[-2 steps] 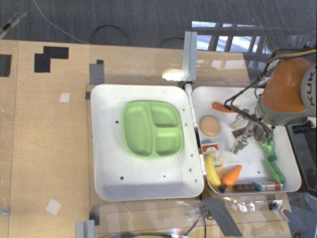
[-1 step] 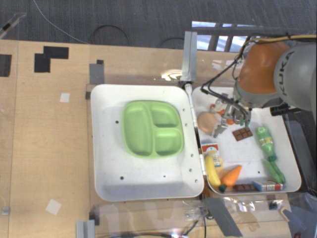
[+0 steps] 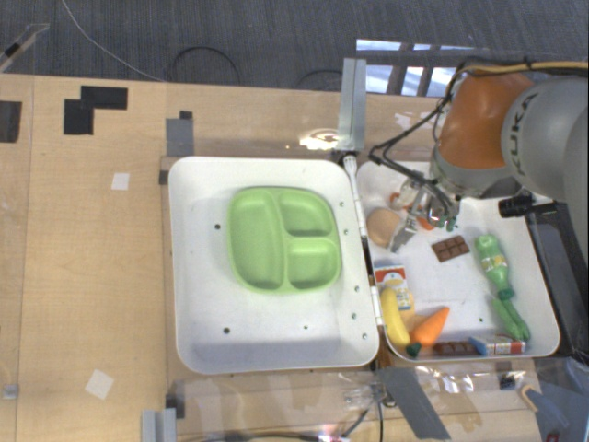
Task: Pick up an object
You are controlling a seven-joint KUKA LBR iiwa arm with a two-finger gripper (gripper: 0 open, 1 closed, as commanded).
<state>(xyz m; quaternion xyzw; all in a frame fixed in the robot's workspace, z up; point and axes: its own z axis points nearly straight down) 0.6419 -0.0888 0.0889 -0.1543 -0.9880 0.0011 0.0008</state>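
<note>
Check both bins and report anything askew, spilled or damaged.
Nothing looks spilled or broken. The green divided tray lies flat in the left bin. In the right bin, the banana, carrot and green bottle lie loosely scattered, as expected for picking.

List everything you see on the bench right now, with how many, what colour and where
Bins: two, white, side by side on the bench.
Divided tray: one, green, centre of left bin.
Round tan item: one, right bin, upper left, beside the gripper.
Chocolate bar: one, brown, right bin middle.
Bottle: one, green, right bin, right side.
Banana: one, yellow, right bin, lower left.
Carrot: one, orange, beside the banana.
Arm: one, grey with orange band, from the right.
Gripper: one, over the right bin.
</note>
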